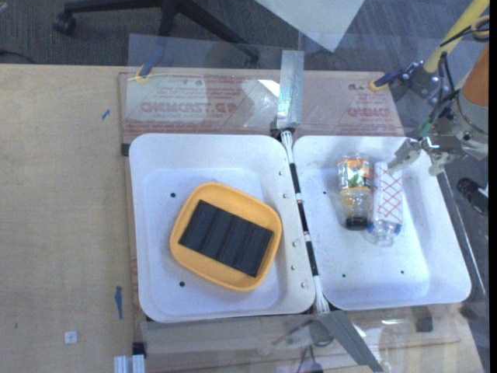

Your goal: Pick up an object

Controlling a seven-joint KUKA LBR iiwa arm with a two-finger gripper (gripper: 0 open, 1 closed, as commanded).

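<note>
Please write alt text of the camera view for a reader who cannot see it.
The pincer hangs over the right bin's far right edge, beside a small bottle and a red-patterned packet. The left bin holds a yellow dish with a dark ridged block.

A dish [225,235] lies in the left bin [147,162]; a bottle [354,191] in the right bin [443,274].

I work in a robotics lab: a plywood bench [54,208] carries two white bins [155,162] with taped plastic sheeting [202,103] at its far edge, an office chair's base [167,10] beyond on grey carpet (cables by my arm).
</note>
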